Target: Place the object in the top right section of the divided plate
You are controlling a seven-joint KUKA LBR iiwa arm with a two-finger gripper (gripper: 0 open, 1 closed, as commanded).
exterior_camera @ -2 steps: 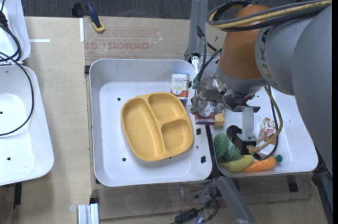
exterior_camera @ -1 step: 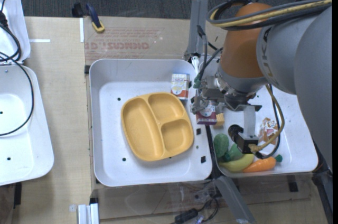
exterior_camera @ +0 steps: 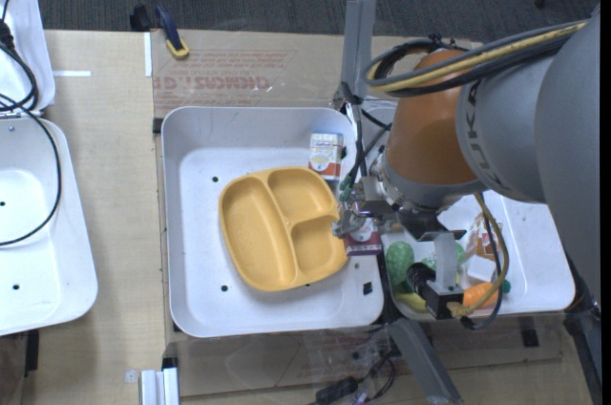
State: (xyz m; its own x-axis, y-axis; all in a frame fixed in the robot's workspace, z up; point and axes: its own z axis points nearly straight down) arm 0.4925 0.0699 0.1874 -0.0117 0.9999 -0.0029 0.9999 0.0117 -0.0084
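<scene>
Yellow plastic forms the divided plate (exterior_camera: 277, 229), which is laid flat in the left bin (exterior_camera: 191, 298) with its long axis from 11 to 5 o'clock. A small white carton (exterior_camera: 326, 153) is seen upright at 1 o'clock, just beside the plate. Whether the jaws are wide or narrow cannot be told.

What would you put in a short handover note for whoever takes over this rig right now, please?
Hand: at the right edge of the yellow divided plate, in the left bin; whether it is open or holding anything cannot be told.
Things: a small carton stands beside the plate's upper right rim. Several items lie in the right bin.
Done: nothing lies in any section of the plate.
Left: put the object in the top right section.
</scene>
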